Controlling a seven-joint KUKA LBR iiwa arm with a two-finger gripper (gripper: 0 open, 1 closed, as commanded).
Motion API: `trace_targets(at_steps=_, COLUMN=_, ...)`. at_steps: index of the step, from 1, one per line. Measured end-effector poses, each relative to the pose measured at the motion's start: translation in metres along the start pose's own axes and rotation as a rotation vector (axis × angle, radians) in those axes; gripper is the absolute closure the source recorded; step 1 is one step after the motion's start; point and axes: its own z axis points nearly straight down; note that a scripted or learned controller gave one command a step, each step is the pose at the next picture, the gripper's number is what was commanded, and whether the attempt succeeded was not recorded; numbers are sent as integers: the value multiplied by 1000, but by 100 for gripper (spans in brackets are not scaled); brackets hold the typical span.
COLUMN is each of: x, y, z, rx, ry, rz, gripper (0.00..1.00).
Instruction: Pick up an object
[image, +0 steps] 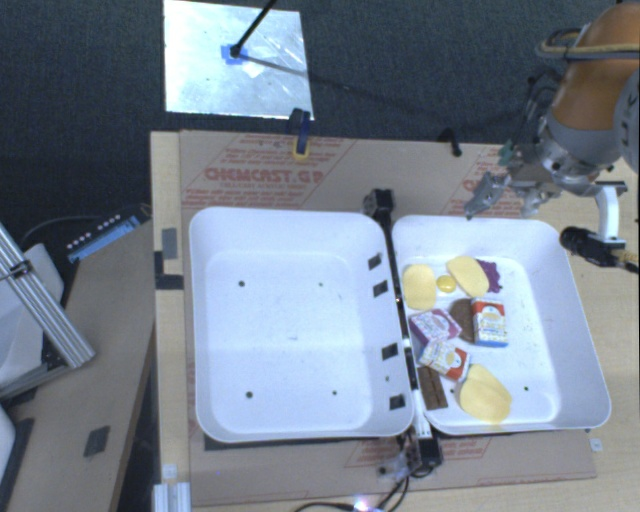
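Observation:
The right bin (570, 330) holds several small items. Two yellow pieces (420, 287) (467, 275) lie near its back left, with a purple scrap (490, 272) beside them. A red and blue packet (490, 323), a white and purple packet (433, 326) and a brown bar (432, 386) sit in the middle. A third yellow piece (485, 393) lies near the front. My gripper (503, 203) hangs above the bin's back rim, open, with nothing between its fingers, well apart from the items.
The left bin (290, 320) sits beside the right one, joined along a black-clipped seam (395, 320). A black part of the arm (590, 245) overhangs the right bin's back right corner. A yellow and blue clamp (300, 135) stands behind the bins.

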Motion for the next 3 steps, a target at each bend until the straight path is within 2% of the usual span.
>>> trace_targets(at_steps=1, x=39, y=-64, z=62, rx=11, ry=3, rz=1, gripper=0)
trace_targets(at_steps=2, x=54, y=-151, z=61, rx=8, ry=2, rz=3, gripper=0)
trace_targets(at_steps=3, x=1, y=-149, z=154, rx=-4, ry=-2, rz=10, gripper=0)
